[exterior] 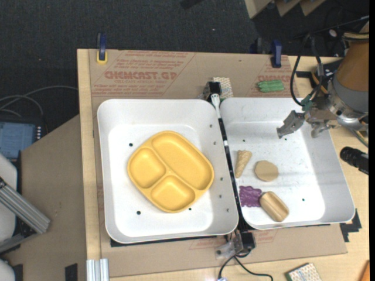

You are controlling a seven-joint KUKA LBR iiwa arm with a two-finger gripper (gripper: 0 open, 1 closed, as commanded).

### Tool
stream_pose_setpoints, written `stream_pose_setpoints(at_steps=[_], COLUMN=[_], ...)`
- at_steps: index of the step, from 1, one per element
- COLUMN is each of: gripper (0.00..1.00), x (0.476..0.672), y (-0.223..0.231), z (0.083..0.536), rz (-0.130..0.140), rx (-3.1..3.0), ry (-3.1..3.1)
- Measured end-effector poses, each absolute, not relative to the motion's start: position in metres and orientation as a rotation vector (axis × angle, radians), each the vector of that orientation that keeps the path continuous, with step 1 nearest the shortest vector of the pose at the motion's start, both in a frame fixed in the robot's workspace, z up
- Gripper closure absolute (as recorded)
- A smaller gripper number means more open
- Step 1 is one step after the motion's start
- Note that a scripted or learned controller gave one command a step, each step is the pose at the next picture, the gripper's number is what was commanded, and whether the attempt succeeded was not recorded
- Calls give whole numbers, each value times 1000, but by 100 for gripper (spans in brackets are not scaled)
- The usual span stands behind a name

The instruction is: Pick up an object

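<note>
While the gripper [300, 124] hovers with jaws spread and nothing between them over the right bin [328, 174], the round tan disc [266, 170] sits well below it, so a straight drop risks closing on bare bin floor.

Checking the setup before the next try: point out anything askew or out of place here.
The green object lies on the brown board behind the right bin, outside both bins. The yellow divided plate sits turned at an angle in the left bin. Nothing looks spilled or broken.
</note>
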State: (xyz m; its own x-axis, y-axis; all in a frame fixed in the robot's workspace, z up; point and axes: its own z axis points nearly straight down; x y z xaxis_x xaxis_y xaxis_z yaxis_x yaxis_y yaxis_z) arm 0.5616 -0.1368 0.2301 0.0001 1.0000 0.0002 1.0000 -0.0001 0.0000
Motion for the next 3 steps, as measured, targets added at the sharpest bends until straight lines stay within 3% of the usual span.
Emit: stream_pose_setpoints(at_steps=[1, 2, 3], gripper=[0, 0, 100], x=[505, 557, 555], y=[-109, -123, -123], z=[94, 84, 95], rz=[7, -3, -3], rx=[-2215, -2224, -2227], ry=[-2214, -2226, -2224])
